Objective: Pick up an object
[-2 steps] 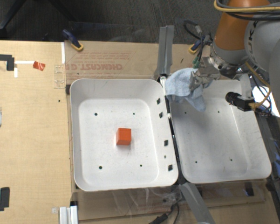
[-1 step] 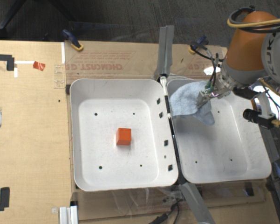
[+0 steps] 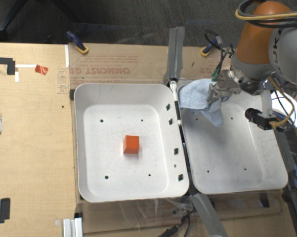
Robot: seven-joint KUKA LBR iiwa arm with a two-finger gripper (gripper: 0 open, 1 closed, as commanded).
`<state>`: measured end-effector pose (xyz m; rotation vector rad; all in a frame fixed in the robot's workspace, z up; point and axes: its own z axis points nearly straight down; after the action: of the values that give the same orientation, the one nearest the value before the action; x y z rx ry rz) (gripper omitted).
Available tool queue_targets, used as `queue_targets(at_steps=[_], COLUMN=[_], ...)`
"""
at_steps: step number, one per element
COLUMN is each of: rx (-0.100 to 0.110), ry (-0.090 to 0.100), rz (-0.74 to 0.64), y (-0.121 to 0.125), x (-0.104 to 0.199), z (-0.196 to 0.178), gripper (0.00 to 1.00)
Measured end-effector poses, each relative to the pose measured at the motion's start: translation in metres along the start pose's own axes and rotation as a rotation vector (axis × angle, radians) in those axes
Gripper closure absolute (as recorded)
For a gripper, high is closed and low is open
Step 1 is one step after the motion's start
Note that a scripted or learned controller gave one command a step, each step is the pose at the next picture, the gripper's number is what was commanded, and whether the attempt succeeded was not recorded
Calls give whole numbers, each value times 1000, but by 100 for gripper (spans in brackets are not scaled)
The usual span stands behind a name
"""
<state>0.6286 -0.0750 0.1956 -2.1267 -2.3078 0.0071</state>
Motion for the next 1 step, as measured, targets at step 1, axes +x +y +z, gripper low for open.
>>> queue_targets(at_steps=[1], rx=[1], ry=[0], rz=[-107], y=[-4], x=[-13], z=[8], gripper=[100])
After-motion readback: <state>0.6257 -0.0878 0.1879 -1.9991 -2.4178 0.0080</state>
